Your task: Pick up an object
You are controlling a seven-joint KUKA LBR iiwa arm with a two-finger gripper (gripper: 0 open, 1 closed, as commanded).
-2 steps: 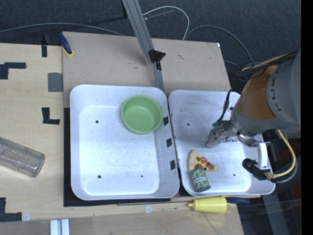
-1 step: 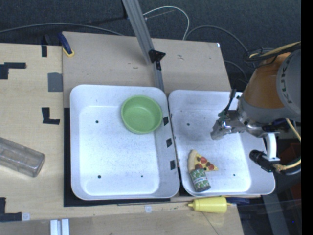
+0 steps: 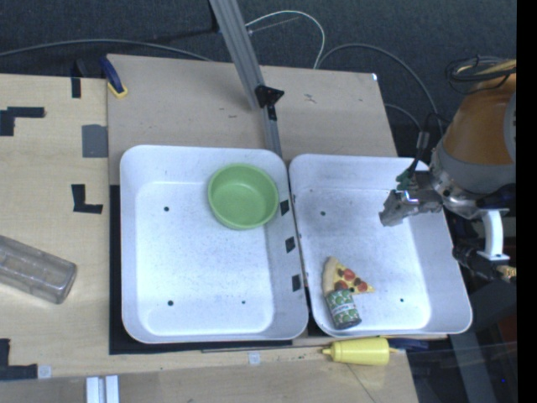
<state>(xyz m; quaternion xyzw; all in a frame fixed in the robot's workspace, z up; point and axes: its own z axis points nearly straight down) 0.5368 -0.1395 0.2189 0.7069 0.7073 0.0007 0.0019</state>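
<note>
1. A pale wooden bench [image 3: 210, 99] sits on dark carpet, with loose cables trailing across the upper part of the frame and a grey metal pole [image 3: 243, 49] slanting down from the top centre to the seam between the bins.
2. The left bin [image 3: 151, 250] holds a green bowl [image 3: 243, 196] near its upper right corner. The right bin [image 3: 394, 259] holds a toy pizza slice [image 3: 346, 277] in its lower left area, touching a small dark green can [image 3: 343, 309] just below it.
3. Outside the bins, a yellow squeeze bottle [image 3: 362, 351] lies on the bench just below the right bin, and a clear plastic container [image 3: 33, 269] lies at the left edge of the frame.
4. The arm [image 3: 478, 137] enters at the right, and its gripper [image 3: 396, 210] hangs over the upper right part of the right bin, well apart from the pizza slice and the can. Nothing sits in it; how wide it stands, I cannot tell.
5. The step in hand looks like the approach, with no object yet picked. The next move likely calls for travel toward the lower left of the right bin, then a descent centred on one item, since the slice and can touch and could be nudged together.
</note>
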